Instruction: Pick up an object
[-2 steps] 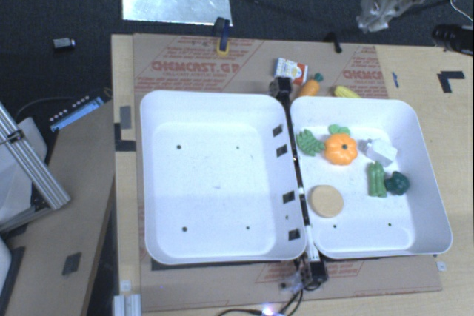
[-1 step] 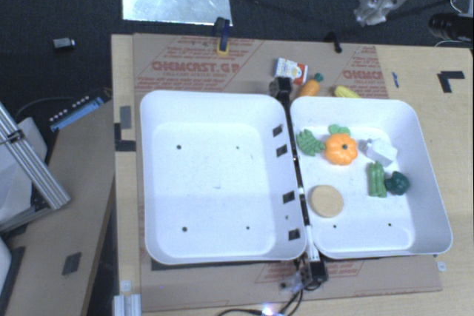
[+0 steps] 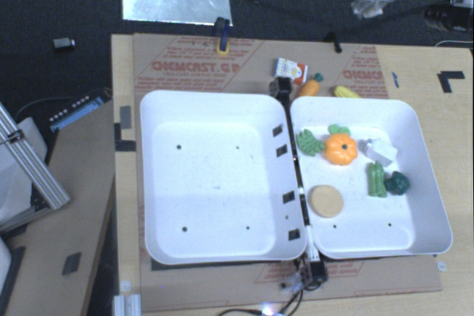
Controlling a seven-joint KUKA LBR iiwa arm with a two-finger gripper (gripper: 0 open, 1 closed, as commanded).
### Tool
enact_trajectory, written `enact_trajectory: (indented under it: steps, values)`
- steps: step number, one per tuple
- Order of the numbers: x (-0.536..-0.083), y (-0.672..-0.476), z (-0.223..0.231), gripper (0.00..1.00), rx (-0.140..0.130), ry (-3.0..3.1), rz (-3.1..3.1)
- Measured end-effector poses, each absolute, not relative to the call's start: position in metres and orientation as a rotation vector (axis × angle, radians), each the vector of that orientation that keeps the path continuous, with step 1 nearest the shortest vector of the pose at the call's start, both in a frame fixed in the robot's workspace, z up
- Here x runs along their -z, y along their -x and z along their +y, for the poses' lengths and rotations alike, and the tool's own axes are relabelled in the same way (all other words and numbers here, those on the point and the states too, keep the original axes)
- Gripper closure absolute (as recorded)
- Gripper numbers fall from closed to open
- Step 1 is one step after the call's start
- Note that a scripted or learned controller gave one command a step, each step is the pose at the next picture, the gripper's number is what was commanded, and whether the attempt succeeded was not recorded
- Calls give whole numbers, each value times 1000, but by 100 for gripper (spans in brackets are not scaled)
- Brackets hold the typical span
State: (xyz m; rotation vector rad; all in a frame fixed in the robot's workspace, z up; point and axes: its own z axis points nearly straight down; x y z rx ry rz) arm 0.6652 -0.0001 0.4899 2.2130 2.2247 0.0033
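Observation:
My gripper (image 3: 368,5) hangs high at the top right, above the floor beyond the bench and well away from the bins. The right bin (image 3: 422,159) holds an orange pumpkin (image 3: 341,149) with a green leafy piece (image 3: 309,142) beside it, a tan round cookie (image 3: 326,200), a green bean pod (image 3: 377,180), a dark green broccoli (image 3: 398,183) and a white-grey piece (image 3: 378,152). Nothing is between the fingers as far as I can see.
The left bin (image 3: 215,177) lies beside the right one. Behind the bins on the cardboard lie a carrot (image 3: 309,88), a yellow banana-like piece (image 3: 345,92) and a small white-red carton (image 3: 289,70). A yellow clamp (image 3: 221,37) sits at the bench's far edge.

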Motion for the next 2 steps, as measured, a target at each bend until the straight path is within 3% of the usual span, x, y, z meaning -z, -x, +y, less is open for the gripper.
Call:
enact_trajectory:
  steps: [2]
  values:
    - [-507,-668,1,100,-3,-2214,2224]
